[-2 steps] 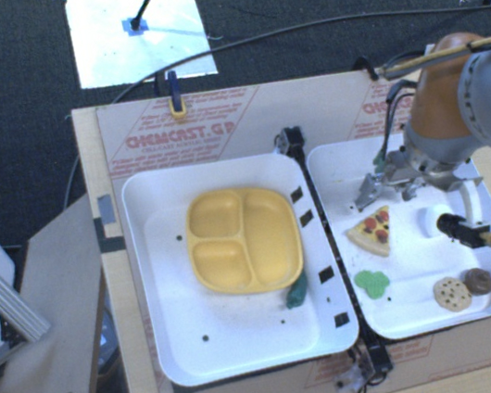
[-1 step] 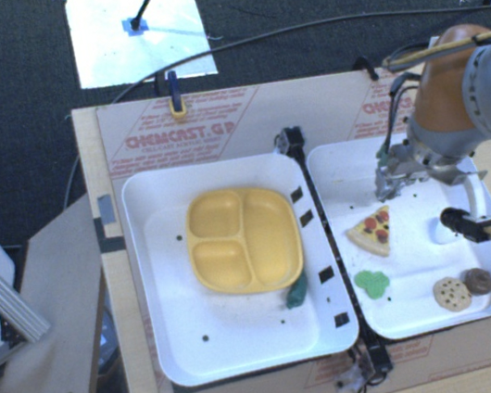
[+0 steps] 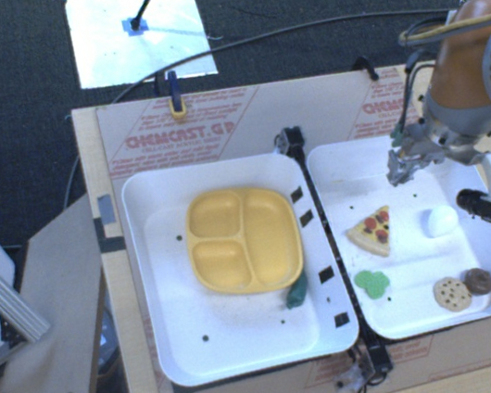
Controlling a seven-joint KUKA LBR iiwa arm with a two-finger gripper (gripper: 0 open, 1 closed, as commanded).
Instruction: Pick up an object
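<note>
Right now the jaws (image 3: 398, 171) hang over the right bin (image 3: 352, 161), toward its twelve o'clock side, holding nothing; whether they stand wide or narrow I cannot tell. Nearest, toward seven o'clock of them, lies the pizza slice (image 3: 372, 232); a white ball (image 3: 439, 222) sits at about five o'clock. To do this well, I would centre over one item, clear of the bin wall, and descend straight before closing.

Lab: bench-mounted bins (image 3: 223, 174), cables (image 3: 292, 34)
</note>
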